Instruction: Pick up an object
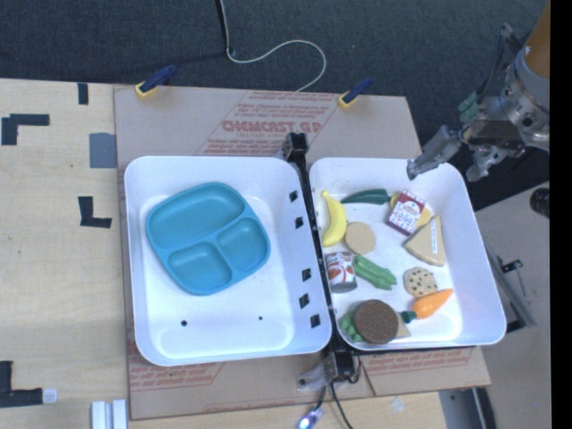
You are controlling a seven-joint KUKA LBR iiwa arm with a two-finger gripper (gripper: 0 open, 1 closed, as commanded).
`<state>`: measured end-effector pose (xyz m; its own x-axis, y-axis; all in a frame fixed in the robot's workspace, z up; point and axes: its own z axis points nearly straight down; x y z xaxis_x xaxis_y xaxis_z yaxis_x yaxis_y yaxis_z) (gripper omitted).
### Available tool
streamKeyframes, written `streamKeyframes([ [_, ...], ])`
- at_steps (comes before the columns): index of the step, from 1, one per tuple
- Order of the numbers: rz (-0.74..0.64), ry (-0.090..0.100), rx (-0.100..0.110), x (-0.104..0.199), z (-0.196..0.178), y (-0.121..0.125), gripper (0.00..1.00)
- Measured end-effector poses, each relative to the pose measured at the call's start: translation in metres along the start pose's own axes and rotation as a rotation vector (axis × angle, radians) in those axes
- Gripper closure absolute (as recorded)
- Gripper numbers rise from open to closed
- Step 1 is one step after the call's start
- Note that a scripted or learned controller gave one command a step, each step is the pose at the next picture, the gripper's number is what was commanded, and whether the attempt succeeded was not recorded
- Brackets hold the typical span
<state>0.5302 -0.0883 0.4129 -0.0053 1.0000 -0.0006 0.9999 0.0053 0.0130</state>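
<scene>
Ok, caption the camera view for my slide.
End effector hovers over the right bin's upper-right corner, above toy food including a banana; the left bin holds a blue divided plate.

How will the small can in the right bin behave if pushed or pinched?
The can lies on its side, so a nudge across its length would probably roll it. The banana and green pod sit close against it and may stop that. It looks rigid, likely smooth, so a pinch on the curved wall could slip.

Light wood bench (54, 266) with black tape marks (88, 213) on its left. A cardboard sheet (268, 123) lies on it, clamped at the far edge by blue-yellow clips (156, 79). Beyond: dark, probably carpeted floor (107, 16) with a thin cable (268, 56).
</scene>
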Motion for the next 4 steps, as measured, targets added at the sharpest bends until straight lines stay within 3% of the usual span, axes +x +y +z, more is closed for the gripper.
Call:
streamKeyframes([
  [1,-0.005,0.002,-0.004,0.075,-0.131,0.011,0.0],
  [2,0.002,-0.001,0.013,0.071,-0.132,0.01,1.0],
  [4,0.001,-0.002,0.013,0.072,-0.152,0.011,1.0],
])
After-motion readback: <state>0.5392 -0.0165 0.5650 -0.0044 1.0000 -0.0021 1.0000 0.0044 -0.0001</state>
